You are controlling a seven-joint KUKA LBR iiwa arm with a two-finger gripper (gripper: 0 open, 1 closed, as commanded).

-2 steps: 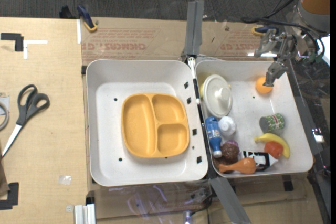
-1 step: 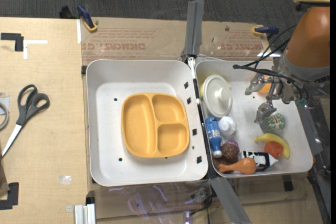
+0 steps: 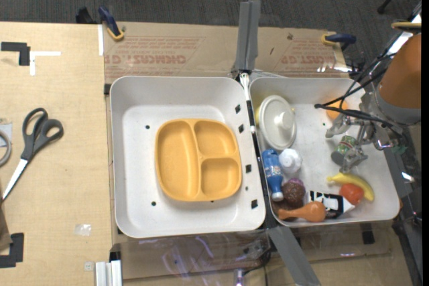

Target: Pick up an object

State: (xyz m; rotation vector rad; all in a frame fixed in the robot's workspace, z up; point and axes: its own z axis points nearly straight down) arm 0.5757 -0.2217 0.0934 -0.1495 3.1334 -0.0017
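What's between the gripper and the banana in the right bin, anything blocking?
Nothing visible blocks it. The gripper sits just above the banana in the right bin, with bare bin floor between them. A red toy touches the banana's lower side, crowding it from below.

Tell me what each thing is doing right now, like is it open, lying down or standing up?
Black-handled scissors: blades shut, lying flat on the bench.
Yellow three-part plastic plate: right way up in the left bin.
Round white lid with a knob: lying knob-up in the right bin.
Blue plastic bottle with a white cap: lying on its side.
Yellow toy banana: lying flat.
Metal two-finger gripper: down in the right bin; open or shut, cannot tell.
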